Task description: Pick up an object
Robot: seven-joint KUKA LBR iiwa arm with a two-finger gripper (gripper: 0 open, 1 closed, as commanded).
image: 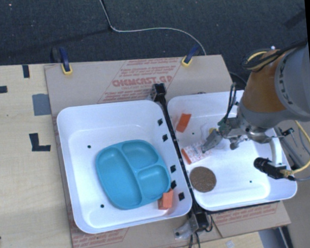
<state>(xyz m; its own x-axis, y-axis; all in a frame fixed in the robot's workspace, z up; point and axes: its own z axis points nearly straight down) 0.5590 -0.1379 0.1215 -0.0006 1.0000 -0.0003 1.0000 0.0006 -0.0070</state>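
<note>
Pincer (208,143) is hovering in the right bin (270,191), can't tell its spread; small red-white packet (191,154) is lying just lower-left of it, nearest target.

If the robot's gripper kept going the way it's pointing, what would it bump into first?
Probably the small red-and-white packet lying in the right bin. The gripper points left and slightly down toward it. Its height above the bin is unclear from this view.

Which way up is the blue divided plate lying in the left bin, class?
Right way up. The blue divided plate lies flat on the left bin's floor, its three compartments facing the camera, ridges visible between them.
</note>
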